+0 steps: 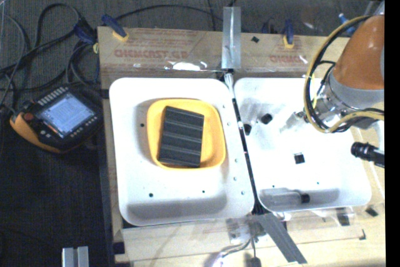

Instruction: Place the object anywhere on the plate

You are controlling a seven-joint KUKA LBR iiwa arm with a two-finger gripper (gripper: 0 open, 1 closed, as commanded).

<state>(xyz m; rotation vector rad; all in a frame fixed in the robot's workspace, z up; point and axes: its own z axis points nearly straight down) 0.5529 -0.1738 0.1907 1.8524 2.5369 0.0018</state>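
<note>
Room around the plate (215,134) looks decent: it sits mid-left bin (128,153), with bare white floor at 6 and 9 o'clock. Dark ribbed block (182,136) already lies on the yellow plate, long axis running roughly 12 to 6, tipped slightly toward 1. Right bin (337,184) has a few small black bits scattered about. Arm (359,75) hangs over that bin's 2 o'clock corner, well apart from the block. Gripper's grip state, honestly can't tell. Teach pendant (56,119) sits off at 9 o'clock.
</note>
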